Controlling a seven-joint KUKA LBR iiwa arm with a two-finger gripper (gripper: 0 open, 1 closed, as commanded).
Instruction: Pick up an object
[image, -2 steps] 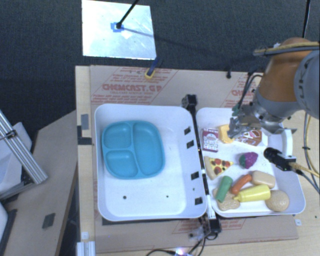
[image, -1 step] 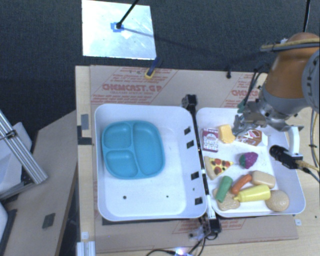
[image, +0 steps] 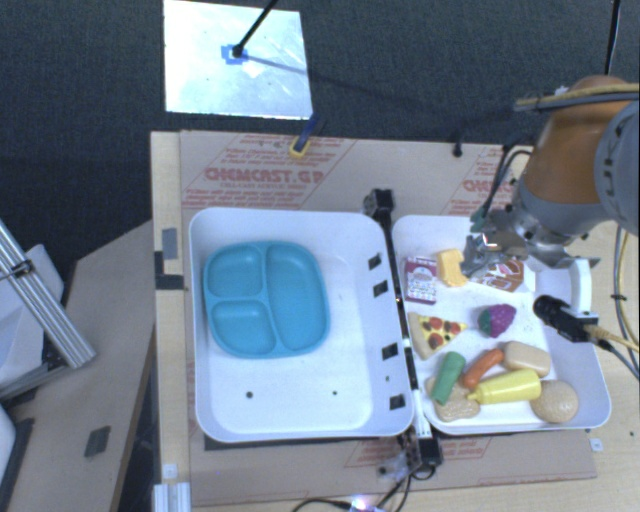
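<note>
Robot arm's tool (image: 487, 262) lowered into the right bin (image: 600, 395) near its far edge, among toy foods; finger state cannot be told

The arm (image: 585, 150) is running off the right edge, its upper part cut away. The gripper (image: 487, 255) is covering part of a brown round item (image: 508, 275) in the right bin (image: 600, 400), leaving that item's kind unclear.

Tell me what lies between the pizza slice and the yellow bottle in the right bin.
In the camera view, a green vegetable and an orange carrot lie side by side between the pizza slice and the yellow bottle.
</note>
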